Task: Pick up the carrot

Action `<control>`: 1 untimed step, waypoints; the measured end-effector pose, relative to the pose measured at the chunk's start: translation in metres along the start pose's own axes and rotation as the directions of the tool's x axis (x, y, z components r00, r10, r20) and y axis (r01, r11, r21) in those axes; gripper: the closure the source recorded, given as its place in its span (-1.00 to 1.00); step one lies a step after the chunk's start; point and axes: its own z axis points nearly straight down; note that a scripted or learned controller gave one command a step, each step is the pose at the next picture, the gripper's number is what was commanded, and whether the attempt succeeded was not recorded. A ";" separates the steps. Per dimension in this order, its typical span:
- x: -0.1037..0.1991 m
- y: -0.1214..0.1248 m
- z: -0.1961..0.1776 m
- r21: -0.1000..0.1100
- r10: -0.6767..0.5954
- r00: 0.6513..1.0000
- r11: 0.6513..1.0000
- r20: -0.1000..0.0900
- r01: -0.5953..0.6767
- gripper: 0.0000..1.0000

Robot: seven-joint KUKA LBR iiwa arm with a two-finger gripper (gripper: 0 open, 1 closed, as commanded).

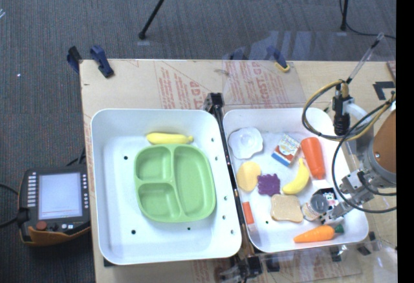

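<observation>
Lying near the front-right corner of the right bin [259, 246], the carrot [315, 234] sits just below my gripper [330, 208]. I cannot tell how the claw stands. Toast [286, 209] rests left of the carrot, a banana [297, 179] above that.

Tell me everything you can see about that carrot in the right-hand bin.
The carrot is a small toy-like piece, smooth orange and plastic-looking, with a green stub at its thick end. It lies flat near the front edge of the right bin, tapered tip pointing left, green end to the right. The toast slice sits just behind its tip. The gripper is close above its thick end; whether they touch is unclear.
</observation>
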 end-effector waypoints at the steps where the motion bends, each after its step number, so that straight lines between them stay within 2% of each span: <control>1: -0.010 -0.003 -0.024 0.000 -0.388 0.922 0.922 0.001 0.388 1.00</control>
